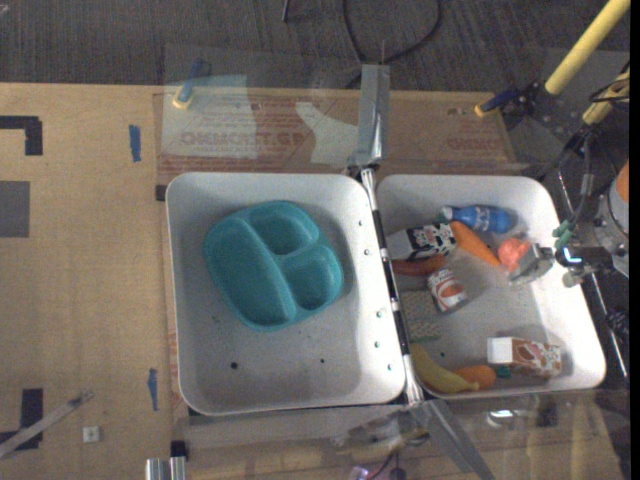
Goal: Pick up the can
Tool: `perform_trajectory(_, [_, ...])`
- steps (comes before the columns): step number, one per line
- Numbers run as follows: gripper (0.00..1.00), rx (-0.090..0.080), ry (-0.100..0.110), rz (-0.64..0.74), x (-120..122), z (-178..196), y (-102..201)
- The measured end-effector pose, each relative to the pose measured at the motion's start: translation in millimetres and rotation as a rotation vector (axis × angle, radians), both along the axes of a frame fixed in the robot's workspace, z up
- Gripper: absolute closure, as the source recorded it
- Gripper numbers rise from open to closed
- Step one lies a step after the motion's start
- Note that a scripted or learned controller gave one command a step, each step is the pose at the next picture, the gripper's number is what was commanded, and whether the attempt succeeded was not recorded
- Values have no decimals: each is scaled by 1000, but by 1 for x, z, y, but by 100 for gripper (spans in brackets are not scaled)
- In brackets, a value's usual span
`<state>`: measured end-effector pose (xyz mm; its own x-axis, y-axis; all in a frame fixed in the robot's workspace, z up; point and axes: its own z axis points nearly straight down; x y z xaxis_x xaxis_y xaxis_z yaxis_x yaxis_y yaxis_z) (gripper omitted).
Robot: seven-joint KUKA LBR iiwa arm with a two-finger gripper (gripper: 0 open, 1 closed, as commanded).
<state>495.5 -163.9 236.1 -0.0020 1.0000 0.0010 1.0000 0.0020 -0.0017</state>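
My grey arm is cut off at the right edge of the frame. My gripper hangs over the right shallow white bin; its opening is too blurred to tell. The small red-and-white can lies mid-bin. The left white bin holds a teal divided plate.

No legible text anywhere
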Motion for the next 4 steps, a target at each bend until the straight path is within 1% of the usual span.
perform_trajectory(1, [0,0,0,62,37,-68,69])
perform_trajectory(2, [0,-1,-11,56,71,-147,71])
perform_trajectory(3, [100,-2,-15,50,72,-136,68])
perform_trajectory(4, [100,-1,-2,90,17,-37,135])
